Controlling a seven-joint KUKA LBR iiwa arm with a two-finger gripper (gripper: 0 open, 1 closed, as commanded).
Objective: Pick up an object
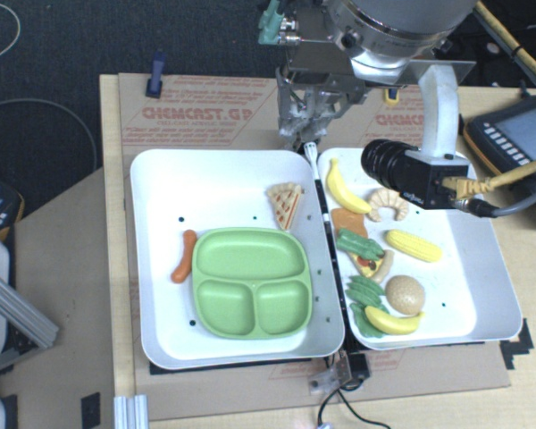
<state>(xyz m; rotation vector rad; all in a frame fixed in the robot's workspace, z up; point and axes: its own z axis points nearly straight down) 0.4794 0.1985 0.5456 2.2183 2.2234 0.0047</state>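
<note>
Claw is hanging at the far end of the bins, right over the seam where the left bin and the right bin are meeting, and whether it is open or closed I cannot tell from this angle; nothing is showing in its grasp. The grey arm is looming in from the far right above it.

This is looking like the approach step: no object is lifted, everything is lying in the bins. In the right bin, toy food is crowding together: a banana near the far left corner, a croissant just beside it, a corn cob toward the middle, a brown round bun with a second banana touching its near side, and green pods along the dividing wall. In the left bin, a green divided plate is sitting near the front, a sausage lying just left of it, a waffle wedge just beyond its far right corner.

The nearest candidates are the far banana and the waffle wedge. My judgement: the next move is calling for a choice of one target, a shift off the bin walls, and a straight descent. The right bin's clutter is making a clean single grip tricky.
</note>
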